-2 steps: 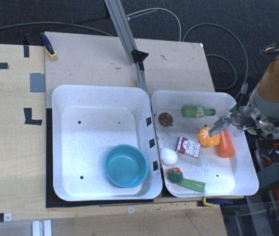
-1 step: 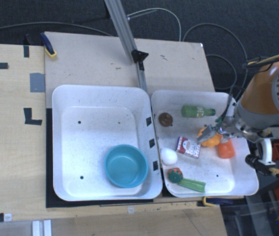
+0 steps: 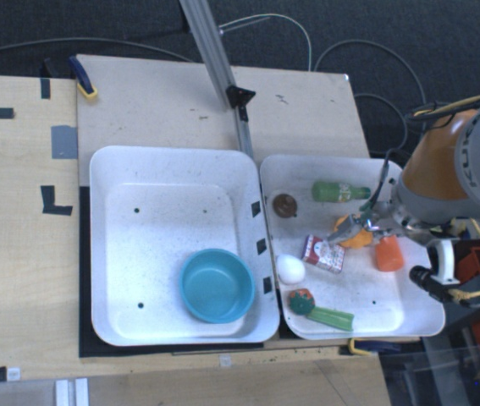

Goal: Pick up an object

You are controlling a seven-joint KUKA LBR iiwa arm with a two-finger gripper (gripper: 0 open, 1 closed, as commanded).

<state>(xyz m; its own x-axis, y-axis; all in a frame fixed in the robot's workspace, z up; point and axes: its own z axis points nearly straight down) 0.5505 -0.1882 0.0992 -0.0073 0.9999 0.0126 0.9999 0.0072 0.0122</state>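
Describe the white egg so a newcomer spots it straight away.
Go to the right bin, then to its left wall. The egg lies there, beside the red-and-white packet and above the green toy. It alone is plain white and round.

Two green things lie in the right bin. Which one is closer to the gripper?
The green bottle at the bin's far side; it lies just above the gripper. The other green piece sits at the near edge, farther off.
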